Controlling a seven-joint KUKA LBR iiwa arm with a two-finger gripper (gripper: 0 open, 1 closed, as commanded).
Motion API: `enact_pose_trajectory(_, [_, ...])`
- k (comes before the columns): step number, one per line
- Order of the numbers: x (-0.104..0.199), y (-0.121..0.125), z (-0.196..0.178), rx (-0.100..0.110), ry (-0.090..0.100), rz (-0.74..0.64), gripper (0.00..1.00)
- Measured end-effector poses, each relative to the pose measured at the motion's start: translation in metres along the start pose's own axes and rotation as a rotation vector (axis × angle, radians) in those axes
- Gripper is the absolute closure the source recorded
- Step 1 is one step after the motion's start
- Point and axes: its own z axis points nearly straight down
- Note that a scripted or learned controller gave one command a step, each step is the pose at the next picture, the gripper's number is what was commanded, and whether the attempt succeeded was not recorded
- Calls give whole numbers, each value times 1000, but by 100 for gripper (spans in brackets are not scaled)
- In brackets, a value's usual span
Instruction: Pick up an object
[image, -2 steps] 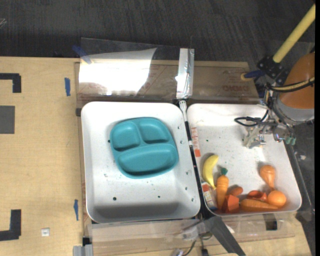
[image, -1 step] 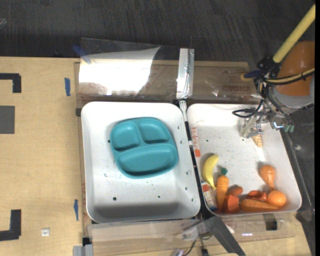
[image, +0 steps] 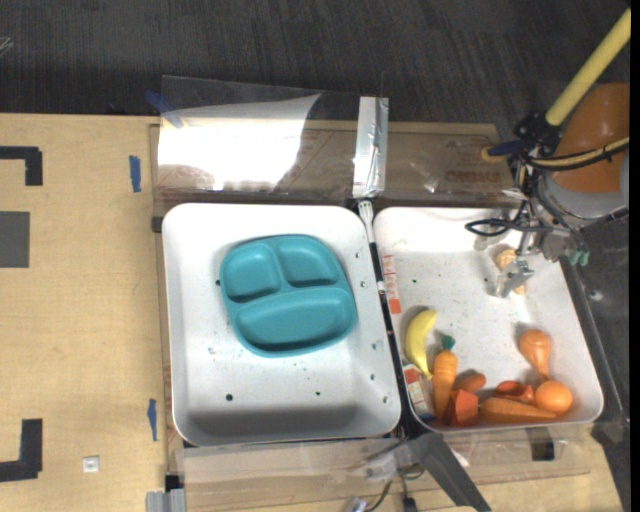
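Two white bins (image: 190, 400) sit on your table. Your gripper (image: 512, 275) hangs at 12 o'clock in the right one, grip unreadable. Take the light, smooth banana (image: 420, 338) mid-body.

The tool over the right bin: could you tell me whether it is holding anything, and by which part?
It cannot be told: the tool hangs above bare floor of the right bin, too small to read.

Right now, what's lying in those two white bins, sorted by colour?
Teal: 1, the divided plate in the left bin.
Yellow: 1, the banana in the right bin.
Orange: about 5, crowded in the pile, so uncertain.
Total: about 7.
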Motion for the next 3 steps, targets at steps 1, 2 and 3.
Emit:
enact_pose_trajectory(1, [72,10,-1,1,-6,197,0])
enact_pose_trajectory(2, [134,2,-2,3,-7,219,0])
enact_pose_trajectory(3, [129,1,-16,7,-24,217,100])
